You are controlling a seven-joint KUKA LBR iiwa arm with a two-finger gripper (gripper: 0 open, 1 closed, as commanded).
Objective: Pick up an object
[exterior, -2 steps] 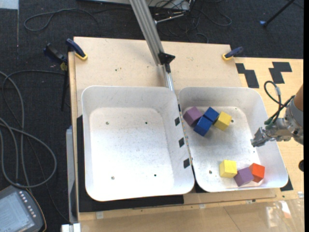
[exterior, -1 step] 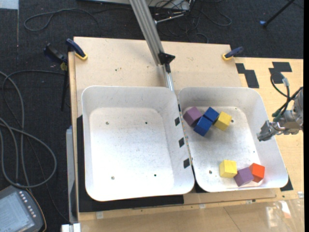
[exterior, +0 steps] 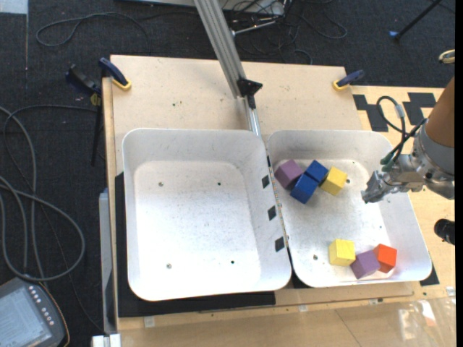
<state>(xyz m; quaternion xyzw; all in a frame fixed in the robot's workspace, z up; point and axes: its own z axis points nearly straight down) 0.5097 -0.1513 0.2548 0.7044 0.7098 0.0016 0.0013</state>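
The right bin [exterior: 318, 143] holds two groups of blocks. Near its back left lie a purple block [exterior: 288, 172], two blue blocks [exterior: 316, 170] [exterior: 304, 188] and a yellow block [exterior: 334, 181], all packed close together. At the front right sit a yellow block [exterior: 341, 251], a purple block [exterior: 364, 263] and an orange block [exterior: 387, 256]. My gripper [exterior: 375, 190] hangs over the bin's right side, to the right of the back group and apart from it. Nothing shows between its fingers.
The left bin [exterior: 145, 147] lies beside the right one, with only speckles on its floor. A slanted metal pole [exterior: 221, 38] comes down to the bins' shared back edge. Clamps [exterior: 116, 74] [exterior: 349, 79] grip the board's back corners. Cables lie on the dark floor at left.
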